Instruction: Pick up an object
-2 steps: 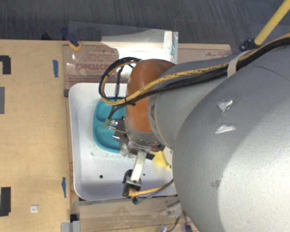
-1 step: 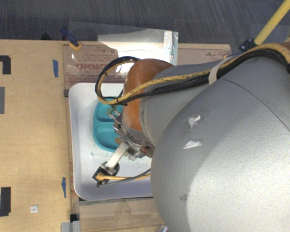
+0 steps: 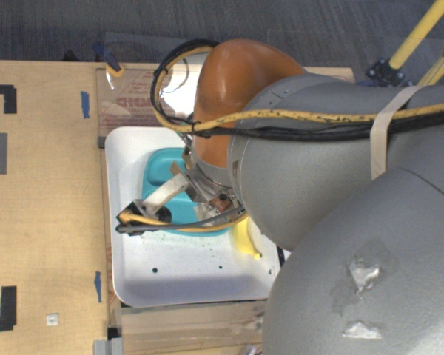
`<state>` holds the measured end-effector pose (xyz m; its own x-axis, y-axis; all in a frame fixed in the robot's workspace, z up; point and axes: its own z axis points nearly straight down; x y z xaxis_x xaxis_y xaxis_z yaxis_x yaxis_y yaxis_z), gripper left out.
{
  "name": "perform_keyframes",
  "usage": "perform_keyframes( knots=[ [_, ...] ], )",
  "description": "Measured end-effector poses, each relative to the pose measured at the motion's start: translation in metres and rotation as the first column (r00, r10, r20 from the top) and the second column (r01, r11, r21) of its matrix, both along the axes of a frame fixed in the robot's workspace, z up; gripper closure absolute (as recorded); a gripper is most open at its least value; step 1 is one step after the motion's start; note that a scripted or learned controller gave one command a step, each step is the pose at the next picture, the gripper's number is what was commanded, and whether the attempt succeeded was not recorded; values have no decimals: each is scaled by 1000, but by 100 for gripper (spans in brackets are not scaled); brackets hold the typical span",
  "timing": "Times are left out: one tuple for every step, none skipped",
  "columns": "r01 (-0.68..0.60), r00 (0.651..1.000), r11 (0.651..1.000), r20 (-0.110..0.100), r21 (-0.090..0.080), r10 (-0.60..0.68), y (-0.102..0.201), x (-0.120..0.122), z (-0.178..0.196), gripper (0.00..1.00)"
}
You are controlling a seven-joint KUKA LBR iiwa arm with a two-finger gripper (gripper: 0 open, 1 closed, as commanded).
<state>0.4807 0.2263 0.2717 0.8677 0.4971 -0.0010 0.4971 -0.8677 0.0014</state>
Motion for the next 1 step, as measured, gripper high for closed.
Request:
perform_keyframes(
  knots=[
    [-189, 982, 982, -10, -1, 189, 0, -2, -39, 100]
  ],
)
